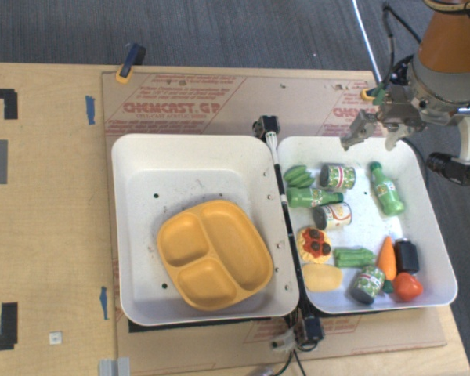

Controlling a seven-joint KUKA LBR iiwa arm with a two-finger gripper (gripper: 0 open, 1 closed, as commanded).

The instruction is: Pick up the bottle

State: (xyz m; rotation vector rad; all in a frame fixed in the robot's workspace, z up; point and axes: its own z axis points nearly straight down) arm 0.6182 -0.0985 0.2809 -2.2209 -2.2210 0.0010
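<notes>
A green bottle (386,188) with a white label lies in the right bin (432,233), near its far right corner, neck pointing away. My gripper (374,135) hangs over the bin's far rim, up and left of the bottle and apart from it. Its two dark fingers (352,138) are spread open with nothing between them.
The right bin also holds a longer green bottle-like item (313,197), two cans (337,176), green vegetables (298,175), a carrot (387,258), a tomato (407,287) and other toy food. The left bin (133,210) holds a yellow divided plate (213,253).
</notes>
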